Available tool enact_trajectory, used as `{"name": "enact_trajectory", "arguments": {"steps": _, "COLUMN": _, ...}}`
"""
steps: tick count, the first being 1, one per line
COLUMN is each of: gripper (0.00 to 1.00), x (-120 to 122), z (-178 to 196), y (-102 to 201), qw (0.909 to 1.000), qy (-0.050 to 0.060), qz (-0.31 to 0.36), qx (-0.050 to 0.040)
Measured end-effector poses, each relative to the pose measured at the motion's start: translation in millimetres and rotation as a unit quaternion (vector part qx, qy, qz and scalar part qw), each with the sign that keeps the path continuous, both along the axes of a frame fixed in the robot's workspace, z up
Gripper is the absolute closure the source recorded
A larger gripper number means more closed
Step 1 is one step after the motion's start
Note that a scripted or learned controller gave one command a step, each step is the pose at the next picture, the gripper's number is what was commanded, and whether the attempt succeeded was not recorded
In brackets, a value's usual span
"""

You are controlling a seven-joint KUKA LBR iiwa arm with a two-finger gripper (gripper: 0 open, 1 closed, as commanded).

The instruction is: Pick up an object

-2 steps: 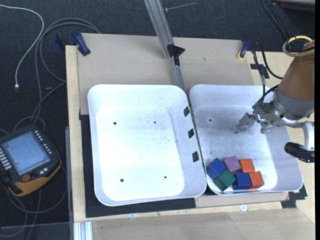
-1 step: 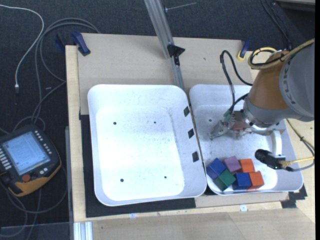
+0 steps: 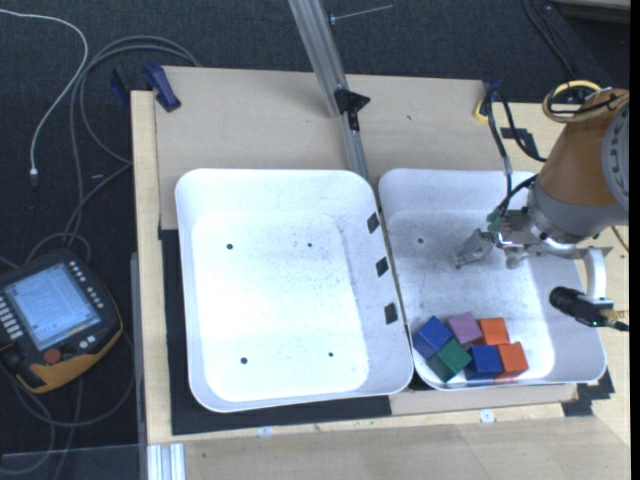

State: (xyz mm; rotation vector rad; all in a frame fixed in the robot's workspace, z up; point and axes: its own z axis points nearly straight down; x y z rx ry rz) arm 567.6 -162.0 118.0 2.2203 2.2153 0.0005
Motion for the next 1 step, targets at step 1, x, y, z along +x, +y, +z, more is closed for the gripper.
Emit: {"name": "enact_trajectory", "arguments": {"steps": 1, "gripper": 0.00, "x": -8.4, "z": -19.6, "y": 66.6, "qw": 1.0000, "qy": 0.004, "qz": 0.004, "qx": 0.0044}}
